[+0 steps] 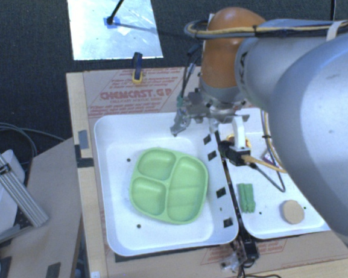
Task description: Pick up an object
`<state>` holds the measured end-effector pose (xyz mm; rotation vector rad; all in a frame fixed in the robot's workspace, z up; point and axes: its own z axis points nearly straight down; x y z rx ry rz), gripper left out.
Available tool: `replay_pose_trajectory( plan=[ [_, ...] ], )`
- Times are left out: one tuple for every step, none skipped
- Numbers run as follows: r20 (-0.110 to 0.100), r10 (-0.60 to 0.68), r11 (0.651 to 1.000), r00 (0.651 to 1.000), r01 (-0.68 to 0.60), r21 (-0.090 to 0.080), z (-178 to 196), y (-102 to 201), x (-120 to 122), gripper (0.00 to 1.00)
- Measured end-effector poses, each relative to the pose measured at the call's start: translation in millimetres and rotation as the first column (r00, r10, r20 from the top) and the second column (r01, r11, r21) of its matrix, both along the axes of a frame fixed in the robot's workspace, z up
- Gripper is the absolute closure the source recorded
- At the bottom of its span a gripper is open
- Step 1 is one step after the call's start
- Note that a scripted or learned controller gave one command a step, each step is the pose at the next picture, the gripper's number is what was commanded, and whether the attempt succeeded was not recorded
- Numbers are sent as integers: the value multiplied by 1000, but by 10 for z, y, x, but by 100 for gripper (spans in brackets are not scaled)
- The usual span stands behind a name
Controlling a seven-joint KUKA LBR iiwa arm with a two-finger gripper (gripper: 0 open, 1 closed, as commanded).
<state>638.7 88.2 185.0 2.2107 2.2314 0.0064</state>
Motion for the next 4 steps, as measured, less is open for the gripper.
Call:
replay_pose_trajectory(
  plan=[
    [13, 7, 1000, 1000, -7, 7, 1426, 959, -271, 0],
    [-17, -9, 1000, 1000, 9, -6, 184, 725, -803, 0],
    [-1, -5, 1000, 1000, 5, -1, 362, 736, -755, 100],
    [-7, -14, 1000, 1000, 14, -4, -10, 95, -1017, 100]
  ],
)
